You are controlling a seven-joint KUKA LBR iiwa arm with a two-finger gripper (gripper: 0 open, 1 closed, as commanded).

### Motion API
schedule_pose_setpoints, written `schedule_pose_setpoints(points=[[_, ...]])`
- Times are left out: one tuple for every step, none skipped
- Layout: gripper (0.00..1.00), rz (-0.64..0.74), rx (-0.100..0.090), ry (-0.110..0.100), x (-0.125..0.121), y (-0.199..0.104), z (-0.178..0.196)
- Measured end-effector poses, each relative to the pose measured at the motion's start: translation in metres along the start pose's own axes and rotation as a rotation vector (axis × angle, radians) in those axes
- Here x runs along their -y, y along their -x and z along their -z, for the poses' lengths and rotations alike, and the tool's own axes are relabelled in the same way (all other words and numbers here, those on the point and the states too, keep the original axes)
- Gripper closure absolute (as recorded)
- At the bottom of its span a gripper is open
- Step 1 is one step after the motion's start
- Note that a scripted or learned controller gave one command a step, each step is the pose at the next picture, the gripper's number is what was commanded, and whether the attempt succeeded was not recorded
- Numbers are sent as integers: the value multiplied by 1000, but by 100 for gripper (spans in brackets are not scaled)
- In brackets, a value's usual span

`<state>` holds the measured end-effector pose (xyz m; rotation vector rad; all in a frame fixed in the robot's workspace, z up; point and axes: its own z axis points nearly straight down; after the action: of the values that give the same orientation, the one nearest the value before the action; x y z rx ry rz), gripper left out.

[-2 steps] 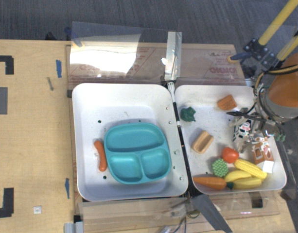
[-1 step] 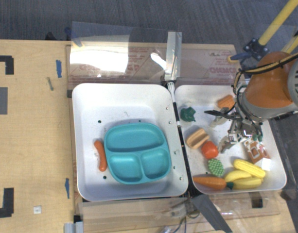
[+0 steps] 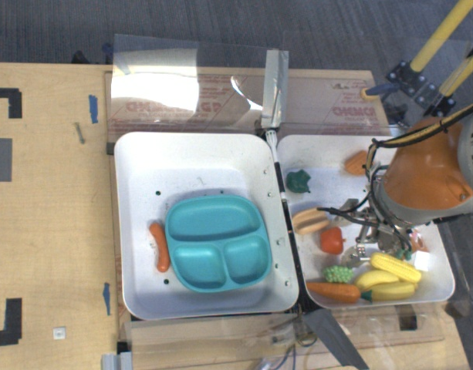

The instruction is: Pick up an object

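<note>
My gripper (image 3: 366, 245) hangs low in the right bin (image 3: 321, 151), below the orange wrist band. It is just right of a red tomato (image 3: 332, 240) and just above a yellow corn cob (image 3: 396, 267). The wrist hides much of the gripper, and I see nothing clearly held in it. A hot dog bun (image 3: 311, 221) lies to its left. Along the bin's front edge are a banana (image 3: 386, 287), a green bunch (image 3: 338, 273) and a carrot (image 3: 334, 290).
A dark green toy (image 3: 298, 180) and an orange piece (image 3: 356, 162) lie at the back of the right bin. The left bin (image 3: 136, 168) holds a teal divided plate (image 3: 218, 241) and an orange sausage (image 3: 160, 247). A clear divider (image 3: 273, 91) stands behind the bins.
</note>
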<state>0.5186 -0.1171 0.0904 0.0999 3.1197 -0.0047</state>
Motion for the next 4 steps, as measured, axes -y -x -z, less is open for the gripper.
schedule_pose_setpoints(points=[[0,-24,-7,3,-22,60,-2],[100,-24,5,2,-22,63,11],[100,-106,5,1,-23,112,149],[100,-105,-3,2,-23,111,152]])
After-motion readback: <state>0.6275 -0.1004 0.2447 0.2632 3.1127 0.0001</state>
